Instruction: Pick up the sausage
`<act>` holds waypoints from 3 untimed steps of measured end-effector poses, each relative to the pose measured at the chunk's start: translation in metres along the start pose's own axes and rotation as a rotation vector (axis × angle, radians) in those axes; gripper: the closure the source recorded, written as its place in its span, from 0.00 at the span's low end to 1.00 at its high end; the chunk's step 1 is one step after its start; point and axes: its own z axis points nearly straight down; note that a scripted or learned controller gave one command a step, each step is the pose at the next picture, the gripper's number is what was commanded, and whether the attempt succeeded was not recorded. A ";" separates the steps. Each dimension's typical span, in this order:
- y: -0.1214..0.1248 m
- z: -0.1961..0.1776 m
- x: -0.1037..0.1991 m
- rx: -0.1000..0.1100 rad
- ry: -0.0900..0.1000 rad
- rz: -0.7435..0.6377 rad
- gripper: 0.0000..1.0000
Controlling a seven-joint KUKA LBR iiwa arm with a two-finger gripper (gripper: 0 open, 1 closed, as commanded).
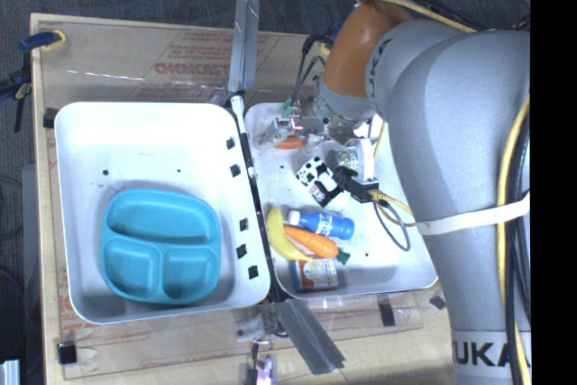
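Observation:
A small reddish-orange piece that looks like the sausage (290,142) lies in the far left corner of the right bin (397,270), partly hidden by the arm's wrist. The gripper (296,120) hangs low right over that corner, just above or touching the piece. The grey arm with its orange band (356,41) leans in from the right and covers the bin's far right part.
In the right bin lie a black-and-white patterned object (315,176), a blue bottle (322,223), a carrot (311,241), a banana (278,234) and a can (315,275). A teal divided tray (162,243) sits in the left bin (135,140). Cables (388,212) dangle from the wrist.

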 end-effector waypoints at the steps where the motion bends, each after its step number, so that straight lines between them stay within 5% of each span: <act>1: 0.001 -0.001 -0.011 -0.002 0.000 0.002 0.00; 2: 0.001 -0.012 -0.010 0.005 0.002 -0.004 1.00; 3: 0.001 -0.012 -0.010 0.005 0.002 -0.004 0.00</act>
